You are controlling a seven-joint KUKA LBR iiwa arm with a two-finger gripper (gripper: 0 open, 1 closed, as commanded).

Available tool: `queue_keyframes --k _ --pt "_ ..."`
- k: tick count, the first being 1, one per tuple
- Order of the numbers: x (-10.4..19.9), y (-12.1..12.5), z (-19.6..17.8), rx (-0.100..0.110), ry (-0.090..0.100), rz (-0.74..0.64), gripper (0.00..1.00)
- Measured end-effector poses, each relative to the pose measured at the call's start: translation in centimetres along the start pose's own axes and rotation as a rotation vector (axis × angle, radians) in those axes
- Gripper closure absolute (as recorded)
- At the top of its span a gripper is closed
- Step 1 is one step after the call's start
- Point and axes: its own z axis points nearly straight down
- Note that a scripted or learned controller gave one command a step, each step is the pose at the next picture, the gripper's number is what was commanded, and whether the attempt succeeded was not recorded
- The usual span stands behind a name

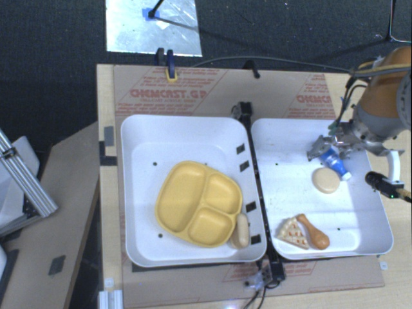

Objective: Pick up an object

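While my pincer (326, 148) hangs low in the right bin (283, 140), a small blue and white object (335, 164) lies right under it, near the far right corner; whether I pinch it or merely touch it I cannot tell. It looks light, stiff and smooth, probably plastic, so I judge it may slip; I would take it across its narrow middle. Just beside it sits a pale round bun-like piece (326, 181), likely light too. Nearer the front lie a pie slice (293, 232) and a drumstick (313, 232), touching. The bin floor is white, slick and shallow-walled. The left bin (141, 147) holds a yellow 3-compartment tray (196, 201) with a beige piece (241, 230) against it. Both bins rest on a cardboard-covered bench (174, 92).
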Motion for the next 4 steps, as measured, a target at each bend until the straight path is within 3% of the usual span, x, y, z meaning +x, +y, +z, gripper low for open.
queue_keyframes --k 1,2,3,4 --pt "-0.5 0.7 2.0 -0.030 -0.015 0.003 0.00" --pt "-0.6 0.7 1.0 -0.028 -0.016 0.001 1.00" --pt "0.3 1.3 -4.8 -0.011 -0.003 0.000 1.00" --pt "1.2 1.5 -9.6 -0.010 -0.003 -0.001 1.00"
